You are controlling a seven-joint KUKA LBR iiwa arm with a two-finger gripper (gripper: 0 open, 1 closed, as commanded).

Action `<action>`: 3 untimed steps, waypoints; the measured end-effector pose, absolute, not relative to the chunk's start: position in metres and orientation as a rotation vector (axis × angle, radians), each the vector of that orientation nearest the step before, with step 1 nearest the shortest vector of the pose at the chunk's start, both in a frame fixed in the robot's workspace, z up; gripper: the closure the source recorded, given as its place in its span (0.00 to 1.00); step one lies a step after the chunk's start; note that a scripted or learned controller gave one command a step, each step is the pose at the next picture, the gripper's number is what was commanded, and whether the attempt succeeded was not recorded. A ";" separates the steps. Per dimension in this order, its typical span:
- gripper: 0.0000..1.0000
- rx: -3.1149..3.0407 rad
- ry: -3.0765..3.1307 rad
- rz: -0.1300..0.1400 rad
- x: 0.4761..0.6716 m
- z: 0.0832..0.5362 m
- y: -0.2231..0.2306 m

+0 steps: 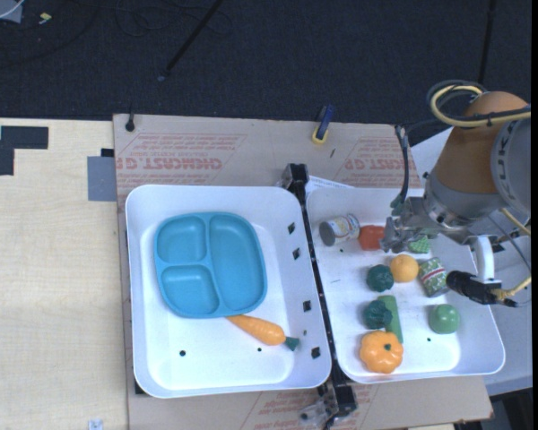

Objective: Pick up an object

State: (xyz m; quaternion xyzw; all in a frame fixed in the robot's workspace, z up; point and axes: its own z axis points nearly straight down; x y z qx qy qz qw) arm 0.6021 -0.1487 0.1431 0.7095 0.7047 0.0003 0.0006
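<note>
Lowest in the frame, a toy carrot (260, 330) lies in the left bin (143, 330) just below a blue divided plate (210, 263), and an orange pumpkin (380, 351) sits at the right bin's (484, 356) lower edge. Across that bin, left to right, lie a small can (339, 229), a red piece (371, 236), two dark green vegetables (379, 279) (377, 313), a yellow fruit (403, 267) and a green ball (444, 318). At middle right the gripper (403, 233) hangs just above the yellow fruit, but whether its jaws are open or closed is too blurred to tell.
</note>
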 end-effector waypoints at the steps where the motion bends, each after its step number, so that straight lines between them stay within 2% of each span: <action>1: 1.00 2.217 2.222 0.003 0.604 0.207 -0.150; 2: 1.00 2.221 2.222 0.001 0.604 0.229 -0.151; 3: 1.00 2.219 2.228 -0.002 0.606 0.233 -0.096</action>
